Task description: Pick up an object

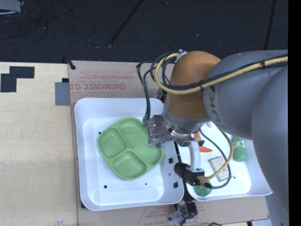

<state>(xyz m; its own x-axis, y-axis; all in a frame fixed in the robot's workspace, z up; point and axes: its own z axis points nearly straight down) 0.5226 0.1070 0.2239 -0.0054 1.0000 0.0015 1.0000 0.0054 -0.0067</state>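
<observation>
Green divided plate [128, 149] lies just left of the pincer [156, 138], whose state I cannot tell.

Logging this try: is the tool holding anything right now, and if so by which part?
Cannot be told. The arm's wrist hangs over the green divided plate's right edge in the left bin and hides the point of contact there.

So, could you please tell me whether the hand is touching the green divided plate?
Cannot tell. In the camera view the hand overlaps the right rim of the green divided plate, but the slanted angle shows neither contact nor gap.
</observation>
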